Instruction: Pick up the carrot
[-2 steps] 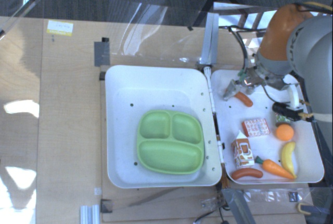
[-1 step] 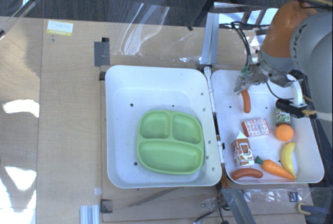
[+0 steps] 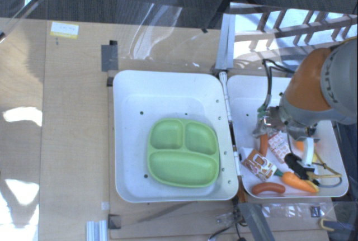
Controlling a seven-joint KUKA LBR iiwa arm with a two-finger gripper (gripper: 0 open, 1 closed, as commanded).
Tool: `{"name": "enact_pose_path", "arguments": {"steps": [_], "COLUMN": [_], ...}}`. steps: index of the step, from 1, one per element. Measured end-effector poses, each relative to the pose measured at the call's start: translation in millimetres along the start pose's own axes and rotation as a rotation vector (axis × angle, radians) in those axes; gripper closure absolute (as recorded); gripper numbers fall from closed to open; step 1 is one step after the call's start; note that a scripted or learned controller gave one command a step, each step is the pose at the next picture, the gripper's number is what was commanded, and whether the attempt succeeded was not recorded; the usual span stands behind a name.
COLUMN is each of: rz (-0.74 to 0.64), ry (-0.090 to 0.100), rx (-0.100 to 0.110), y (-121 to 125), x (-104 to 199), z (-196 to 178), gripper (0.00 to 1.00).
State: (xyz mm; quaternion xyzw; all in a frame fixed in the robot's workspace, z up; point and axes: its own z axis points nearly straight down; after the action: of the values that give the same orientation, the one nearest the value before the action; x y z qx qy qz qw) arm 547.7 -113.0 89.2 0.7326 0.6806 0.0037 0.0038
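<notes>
White plastic bins stood side by side on the pale wooden desk: the left bin held a green three-compartment plate, the right bin a clutter of small items. Among these, near the front rim, lay the orange carrot, just right of a red sausage and near a brown-and-white packet. The grey arm with orange band reached over the right bin, its gripper low above the clutter behind the carrot; whether open or closed could not be told.
</notes>
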Motion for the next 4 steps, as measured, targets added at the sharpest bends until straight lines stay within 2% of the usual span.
{"name": "enact_pose_path", "arguments": {"steps": [1, 2, 3, 4], "rz": [-0.001, -0.189, -0.191, 0.054], "ry": [0.000, -0.003, -0.006, 0.000], "rx": [-0.002, -0.007, -0.016, 0.003], "y": [0.6, -54.7, -51.3, -7.2], "x": [0.6, -14.4, -14.2, 55.8], "z": [0.3, -0.9, -12.8, -144.6], "gripper": [0.00, 0.00, 1.00, 1.00]}}
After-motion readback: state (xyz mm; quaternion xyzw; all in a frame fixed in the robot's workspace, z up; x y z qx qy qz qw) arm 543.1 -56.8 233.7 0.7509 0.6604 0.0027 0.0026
